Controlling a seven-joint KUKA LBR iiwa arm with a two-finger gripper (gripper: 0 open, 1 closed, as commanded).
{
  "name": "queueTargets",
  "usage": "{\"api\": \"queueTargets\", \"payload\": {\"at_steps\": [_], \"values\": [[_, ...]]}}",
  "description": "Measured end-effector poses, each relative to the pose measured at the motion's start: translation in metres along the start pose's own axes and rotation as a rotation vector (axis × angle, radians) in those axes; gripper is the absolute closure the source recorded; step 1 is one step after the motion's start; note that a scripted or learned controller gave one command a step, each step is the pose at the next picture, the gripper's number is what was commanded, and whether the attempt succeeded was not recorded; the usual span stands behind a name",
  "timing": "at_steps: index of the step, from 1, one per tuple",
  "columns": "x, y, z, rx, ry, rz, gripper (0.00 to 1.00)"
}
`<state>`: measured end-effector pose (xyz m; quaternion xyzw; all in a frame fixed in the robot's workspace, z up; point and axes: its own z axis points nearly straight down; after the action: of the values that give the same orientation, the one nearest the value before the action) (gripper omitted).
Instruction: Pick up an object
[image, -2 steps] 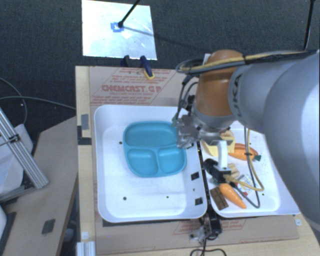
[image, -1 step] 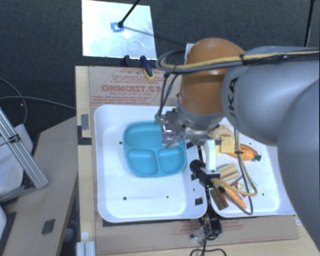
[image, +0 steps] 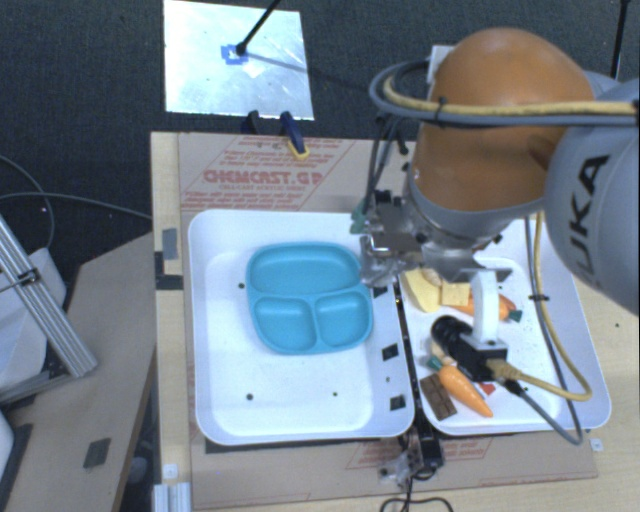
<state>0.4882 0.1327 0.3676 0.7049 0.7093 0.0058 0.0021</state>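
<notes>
How wide the gripper (image: 380, 262) stands we cannot tell; the blue plate (image: 305, 310) looks light and stiff, best taken at its right rim.

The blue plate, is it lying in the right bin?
No, the blue plate lies in the left bin, beside the divider between the two bins.
</notes>
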Motion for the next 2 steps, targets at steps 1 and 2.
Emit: {"api": "queueTargets", "payload": {"at_steps": [1, 2], "values": [[0.0250, -0.0012, -0.0149, 0.008, -0.003, -0.001, 1.00], [0.0238, -0.0003, -0.0248, 0.008, -0.004, -0.006, 1.00]]}}
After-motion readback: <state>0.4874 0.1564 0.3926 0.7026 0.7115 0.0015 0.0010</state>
